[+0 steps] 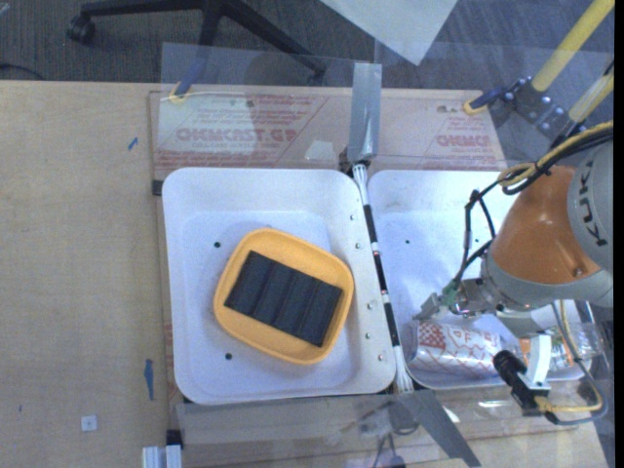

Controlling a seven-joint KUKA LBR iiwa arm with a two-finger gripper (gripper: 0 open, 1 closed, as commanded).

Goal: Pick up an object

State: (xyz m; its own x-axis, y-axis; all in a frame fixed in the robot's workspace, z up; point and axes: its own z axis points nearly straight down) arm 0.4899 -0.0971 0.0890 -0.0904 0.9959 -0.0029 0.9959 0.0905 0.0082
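Foil packet (458, 347) — beneath gripper (466, 302).

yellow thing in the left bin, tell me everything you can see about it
The yellow object is a flat, rounded-square piece, seemingly plastic, with a dark charcoal ribbed pad set into its top. It lies flat, turned at a slant, near the middle of the left bin, resting on the bin's white floor. Nothing else touches it; the arm is over the right bin.

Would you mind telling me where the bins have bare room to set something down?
Left bin: a bare strip between its far wall and the yellow tray. Right bin: bare far half. Its near half is crowded by the silver packet and the arm.
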